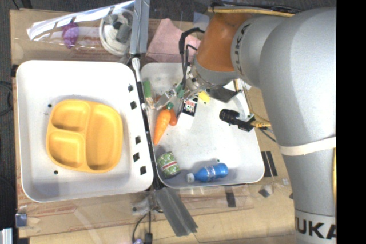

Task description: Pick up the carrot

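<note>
Orange carrot (162,125) lies in the right bin (243,174) near its left wall, thick end just below the tool (178,95). Tool state: cannot tell. Judged light, rigid, smooth and tapered; grip across the thick end.

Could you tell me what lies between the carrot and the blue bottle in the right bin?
Bare white bin floor separates the carrot from the bottle.

Bench (23,26): brown top, two white bins side by side, touching. Left bin (34,180) and right bin (251,166) rest directly on it. Behind bins: clear plastic bag (86,28) with purple item inside, pink cloth (166,37) beside it. Grey strip (174,211) at front edge.
</note>
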### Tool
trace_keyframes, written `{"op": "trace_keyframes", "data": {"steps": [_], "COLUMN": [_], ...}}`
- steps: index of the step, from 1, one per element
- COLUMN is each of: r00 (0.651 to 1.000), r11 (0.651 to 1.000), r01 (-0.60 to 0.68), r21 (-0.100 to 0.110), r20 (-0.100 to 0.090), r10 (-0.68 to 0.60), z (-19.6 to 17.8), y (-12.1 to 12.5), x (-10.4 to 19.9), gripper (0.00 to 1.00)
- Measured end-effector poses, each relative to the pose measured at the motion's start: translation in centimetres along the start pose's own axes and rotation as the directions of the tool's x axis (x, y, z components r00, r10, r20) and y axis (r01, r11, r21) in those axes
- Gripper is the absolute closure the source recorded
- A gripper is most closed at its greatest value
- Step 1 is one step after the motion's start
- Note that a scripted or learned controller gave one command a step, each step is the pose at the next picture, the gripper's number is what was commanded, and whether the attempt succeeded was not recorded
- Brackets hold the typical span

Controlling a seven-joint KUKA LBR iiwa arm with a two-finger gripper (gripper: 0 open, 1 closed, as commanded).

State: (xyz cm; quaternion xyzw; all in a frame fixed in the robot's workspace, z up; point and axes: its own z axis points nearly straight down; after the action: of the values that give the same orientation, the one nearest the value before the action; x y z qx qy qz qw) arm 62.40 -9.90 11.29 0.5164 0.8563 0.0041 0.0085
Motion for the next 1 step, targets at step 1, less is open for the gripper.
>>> {"op": "trace_keyframes", "data": {"steps": [1], "r00": [1.0], "r11": [1.0], "r01": [0.001], "r21": [0.019], "r20": [-0.012], "r10": [-0.001], "z": [2.08], "y": [-3.83], "x": [2.25], "gripper": [0.0]}}
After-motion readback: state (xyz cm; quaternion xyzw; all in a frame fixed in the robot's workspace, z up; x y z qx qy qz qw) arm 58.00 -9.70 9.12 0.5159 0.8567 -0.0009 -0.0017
